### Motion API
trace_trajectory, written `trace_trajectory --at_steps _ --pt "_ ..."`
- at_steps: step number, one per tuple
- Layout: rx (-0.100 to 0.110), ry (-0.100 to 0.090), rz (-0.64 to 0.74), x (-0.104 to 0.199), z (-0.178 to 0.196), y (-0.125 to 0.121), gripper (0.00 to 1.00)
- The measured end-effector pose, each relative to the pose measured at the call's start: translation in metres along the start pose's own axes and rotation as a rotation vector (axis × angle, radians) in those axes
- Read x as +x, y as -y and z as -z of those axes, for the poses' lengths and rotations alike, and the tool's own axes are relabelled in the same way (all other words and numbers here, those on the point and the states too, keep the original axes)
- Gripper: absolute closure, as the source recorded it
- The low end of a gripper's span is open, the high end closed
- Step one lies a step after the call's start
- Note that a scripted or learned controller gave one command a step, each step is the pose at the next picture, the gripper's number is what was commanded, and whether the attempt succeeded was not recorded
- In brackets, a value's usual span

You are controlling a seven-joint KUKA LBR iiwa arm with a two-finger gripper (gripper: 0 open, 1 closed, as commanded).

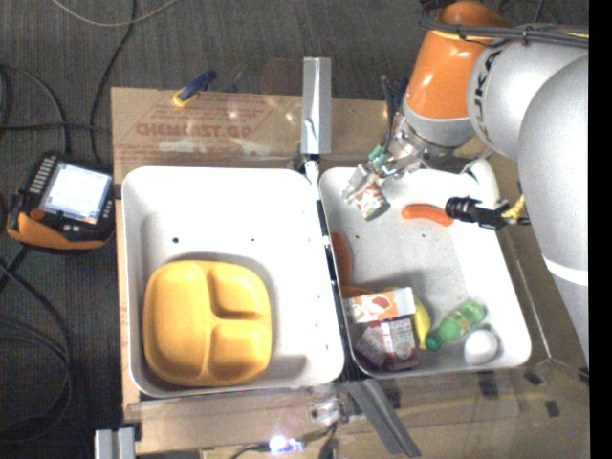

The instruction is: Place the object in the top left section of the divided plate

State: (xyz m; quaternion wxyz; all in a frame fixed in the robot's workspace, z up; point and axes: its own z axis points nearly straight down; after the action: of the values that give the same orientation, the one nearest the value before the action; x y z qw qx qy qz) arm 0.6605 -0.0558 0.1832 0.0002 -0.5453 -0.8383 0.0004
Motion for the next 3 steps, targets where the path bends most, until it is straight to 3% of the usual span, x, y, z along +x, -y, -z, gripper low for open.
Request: trace_trajectory --at_steps 1,2,3 --pt "0.001 0.0 0.021 0.072 0.0 0.015 1.0" --pt "0.002 -0.002 -0.094 0.139 -0.001 -0.004 1.0" --pt "0.003 -0.001 -0.018 0.21 0.018 0.025 1.0"
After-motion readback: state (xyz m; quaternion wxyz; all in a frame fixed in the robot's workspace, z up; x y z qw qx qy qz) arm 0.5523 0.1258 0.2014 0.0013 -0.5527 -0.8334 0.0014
